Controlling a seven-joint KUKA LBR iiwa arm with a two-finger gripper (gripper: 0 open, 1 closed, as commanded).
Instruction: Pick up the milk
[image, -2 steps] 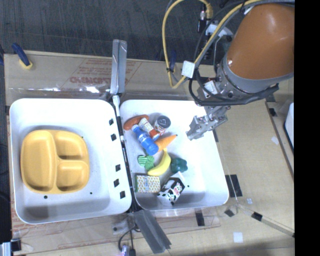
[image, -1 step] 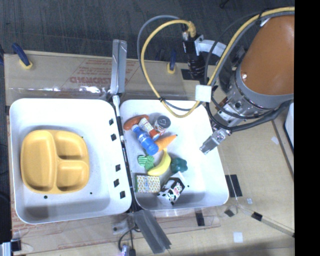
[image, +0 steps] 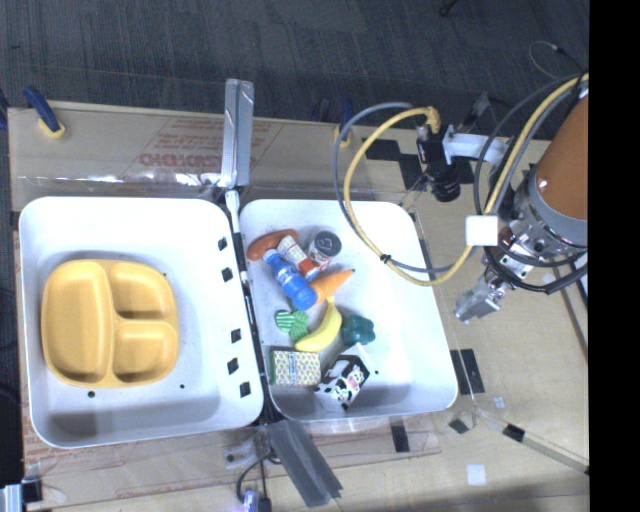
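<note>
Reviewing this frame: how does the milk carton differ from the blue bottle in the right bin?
The milk carton is boxy, white with black cow patches; the blue bottle is a slim blue cylinder with a pale label. The carton sits near the right bin's front edge, beside a checkered packet; the bottle lies farther back, between a sausage and a carrot. Both lie in the same bin, away from the claw.

Two shallow white bins sit side by side. The left bin (image: 60, 400) holds a yellow divided plastic tray (image: 110, 322). In the right bin (image: 420, 330), a blue plastic bottle (image: 292, 283) lies toward the back, a yellow toy banana (image: 322, 330) just in front of it, and a black-and-white milk carton (image: 343, 381) nearest the front wall. The grey two-finger gripper (image: 478, 301) hangs outside the right bin's right rim.
</note>
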